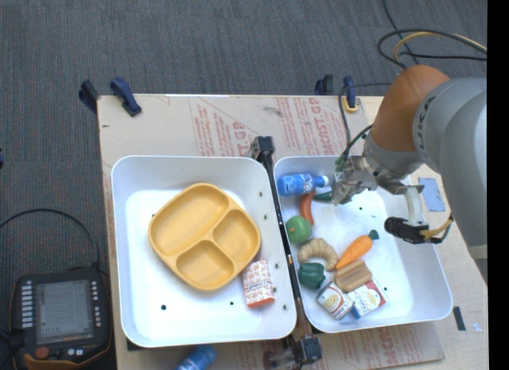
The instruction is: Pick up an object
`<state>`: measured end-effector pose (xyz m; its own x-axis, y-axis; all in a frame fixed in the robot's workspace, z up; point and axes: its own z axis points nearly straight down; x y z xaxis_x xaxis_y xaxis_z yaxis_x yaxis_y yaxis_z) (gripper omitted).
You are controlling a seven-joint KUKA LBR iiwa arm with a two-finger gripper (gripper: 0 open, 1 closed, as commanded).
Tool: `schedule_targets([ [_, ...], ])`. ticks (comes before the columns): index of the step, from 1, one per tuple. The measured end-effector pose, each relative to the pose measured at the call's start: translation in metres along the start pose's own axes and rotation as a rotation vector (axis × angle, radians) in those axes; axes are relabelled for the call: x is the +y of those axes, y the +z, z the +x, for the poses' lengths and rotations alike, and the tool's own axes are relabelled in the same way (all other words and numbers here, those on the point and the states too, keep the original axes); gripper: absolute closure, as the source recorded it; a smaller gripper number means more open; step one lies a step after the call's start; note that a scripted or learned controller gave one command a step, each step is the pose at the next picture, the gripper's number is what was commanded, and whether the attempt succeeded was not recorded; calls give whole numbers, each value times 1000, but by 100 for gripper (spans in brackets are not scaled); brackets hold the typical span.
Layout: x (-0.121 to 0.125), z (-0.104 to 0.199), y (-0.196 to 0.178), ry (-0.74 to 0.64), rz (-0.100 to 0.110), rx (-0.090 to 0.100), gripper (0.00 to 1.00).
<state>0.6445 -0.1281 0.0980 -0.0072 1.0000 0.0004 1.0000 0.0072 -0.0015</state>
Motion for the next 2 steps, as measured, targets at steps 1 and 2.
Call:
schedule_targets([
  [1, 0, 0, 0, -1, 1, 0, 0],
  [2, -65, 17, 11, 9, 2, 1, 0],
])
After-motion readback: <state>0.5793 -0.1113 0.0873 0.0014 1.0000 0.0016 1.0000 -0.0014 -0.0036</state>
